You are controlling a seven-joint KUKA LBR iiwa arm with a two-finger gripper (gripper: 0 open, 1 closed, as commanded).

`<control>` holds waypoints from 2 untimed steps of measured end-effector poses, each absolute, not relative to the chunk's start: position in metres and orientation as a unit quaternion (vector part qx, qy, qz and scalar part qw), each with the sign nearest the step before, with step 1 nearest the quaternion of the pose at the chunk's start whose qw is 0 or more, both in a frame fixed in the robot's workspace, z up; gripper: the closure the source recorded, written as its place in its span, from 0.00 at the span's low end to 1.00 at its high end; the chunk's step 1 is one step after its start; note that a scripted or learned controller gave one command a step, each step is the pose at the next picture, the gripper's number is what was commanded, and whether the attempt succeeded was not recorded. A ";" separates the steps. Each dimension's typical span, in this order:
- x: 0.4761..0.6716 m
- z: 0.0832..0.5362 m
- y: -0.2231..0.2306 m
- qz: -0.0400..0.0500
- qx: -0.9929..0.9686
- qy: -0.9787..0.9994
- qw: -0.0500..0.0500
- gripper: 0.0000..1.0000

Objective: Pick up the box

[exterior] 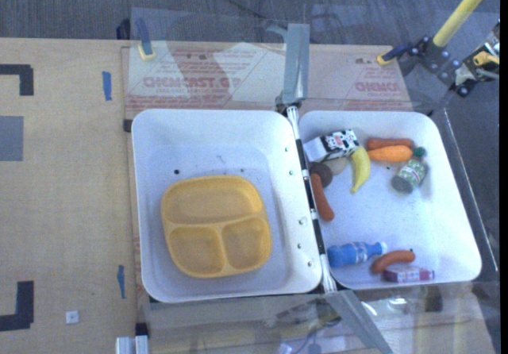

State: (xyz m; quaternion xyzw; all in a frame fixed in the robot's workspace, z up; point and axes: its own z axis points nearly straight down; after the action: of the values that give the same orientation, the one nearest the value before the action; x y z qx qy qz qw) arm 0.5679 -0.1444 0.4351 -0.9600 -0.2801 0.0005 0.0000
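A yellow divided tray [216,225] is held in the left bin [159,138]. In the right bin [444,217], a cow-patterned box [340,142] is set at the far side beside a banana [360,168], and a small pink box [409,274] is laid at the near edge, touching a sausage [392,259].

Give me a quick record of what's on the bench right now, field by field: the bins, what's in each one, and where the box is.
left bin: holds a yellow divided tray
right bin: holds the small items
box: white with black patches, at the right bin's far left corner
beside the box: banana, carrot
far right of that group: green can
along the left wall: sausage
near edge: blue bottle, second sausage, small pink packet
task state: box lies in the bin, not picked up
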 end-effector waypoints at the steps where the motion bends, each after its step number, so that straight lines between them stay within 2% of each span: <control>1: 0.570 0.367 -0.163 0.001 -0.958 -0.287 0.001 0.00; 2: 0.550 0.143 -0.127 0.001 -0.945 -0.327 0.001 0.00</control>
State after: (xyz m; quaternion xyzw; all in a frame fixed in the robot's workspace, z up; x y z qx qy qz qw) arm 0.5502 -0.1270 0.1427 -0.9450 -0.3272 0.0011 0.0013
